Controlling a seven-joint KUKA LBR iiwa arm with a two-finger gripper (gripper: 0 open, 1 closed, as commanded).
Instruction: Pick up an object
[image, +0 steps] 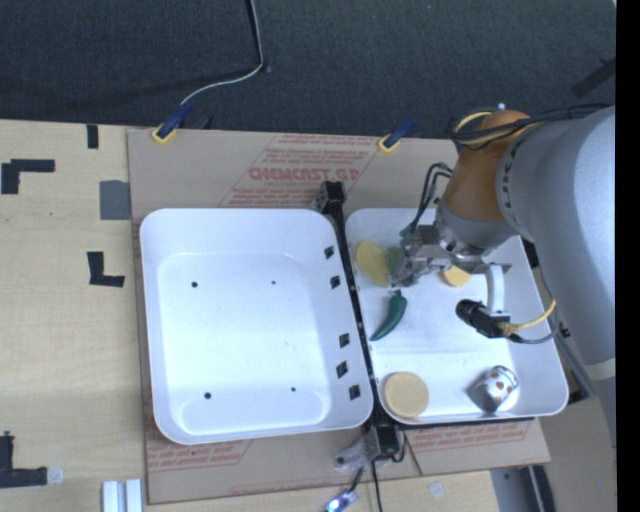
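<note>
Objects for picking lie in the right bin (545, 395) of the two white bins on the table (60, 330); the left bin (240, 320) sits just beside it, the two meeting along a dark seam with clips. Five loose things can be counted in the right bin. One pale yellow piece (372, 261) lies near the bin's left wall toward the far side. One green pepper-shaped piece (390, 315) lies just nearer than it, slanted. One round tan disc (405, 394) rests at the near left corner. One shiny silver ball-like object (495, 388) sits at the near right corner. One small yellow piece (456, 277) shows partly beneath the arm. The grey arm (565, 210), with its orange band (480, 175), reaches in from the right, and the tool (408, 268) hangs low over the far left part of the right bin, between the pale yellow piece and the small yellow one, just above the green piece. Whether it touches any of them, or how it is set, cannot be told from this slant. A black cable (485, 318) loops over the middle of the bin.
</note>
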